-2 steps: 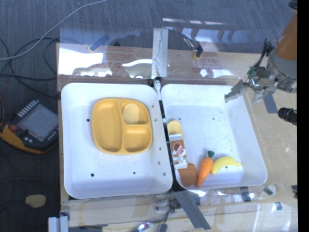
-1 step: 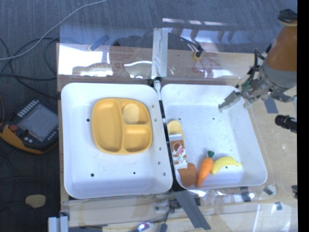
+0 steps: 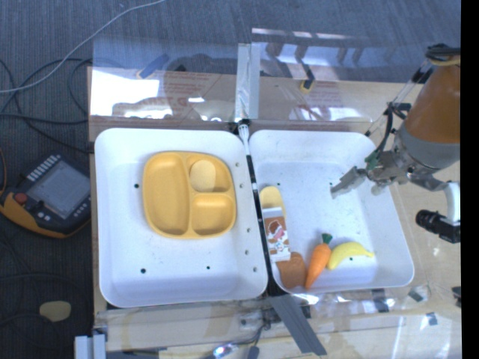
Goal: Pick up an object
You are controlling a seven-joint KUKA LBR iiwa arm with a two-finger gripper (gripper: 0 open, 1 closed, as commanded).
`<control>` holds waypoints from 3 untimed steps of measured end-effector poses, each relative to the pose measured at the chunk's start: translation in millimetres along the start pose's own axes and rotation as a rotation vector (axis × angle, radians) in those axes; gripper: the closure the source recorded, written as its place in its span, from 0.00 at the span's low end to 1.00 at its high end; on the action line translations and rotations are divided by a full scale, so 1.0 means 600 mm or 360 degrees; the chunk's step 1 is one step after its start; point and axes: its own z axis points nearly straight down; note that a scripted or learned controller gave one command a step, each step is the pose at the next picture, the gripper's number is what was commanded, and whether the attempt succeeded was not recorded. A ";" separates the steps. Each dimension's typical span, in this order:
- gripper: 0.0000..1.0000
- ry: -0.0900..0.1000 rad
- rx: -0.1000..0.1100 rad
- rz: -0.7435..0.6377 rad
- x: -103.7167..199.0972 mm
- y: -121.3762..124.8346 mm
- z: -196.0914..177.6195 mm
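Near edge of right bin point(image 3: 389, 223): orange toy carrot point(image 3: 318, 262) with green top, touching yellow banana point(image 3: 350, 254); brown piece point(image 3: 293, 270) beside; printed carton point(image 3: 275, 232) along left wall. Gripper point(image 3: 352, 181) above bin floor, jaws narrow, holding nothing. Yellow divided tray point(image 3: 188, 194) in left bin point(image 3: 120, 223). Arm cut off at right. Dark carpet around desk point(image 3: 187, 88).

arm point(image 3: 438, 103): cut off by the right edge, upper part out of view | pincer point(image 3: 346, 183): blurred, finger gap too small to tell | brown item point(image 3: 292, 269): partly hidden behind carrot point(image 3: 318, 260), kind unclear
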 end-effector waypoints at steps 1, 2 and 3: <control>0.00 0.0001 0.0005 0.0319 0.068 -0.107 0.088; 0.00 -0.0007 -0.0016 0.0210 0.105 -0.098 0.185; 1.00 -0.0005 -0.0032 0.0207 0.107 -0.091 0.167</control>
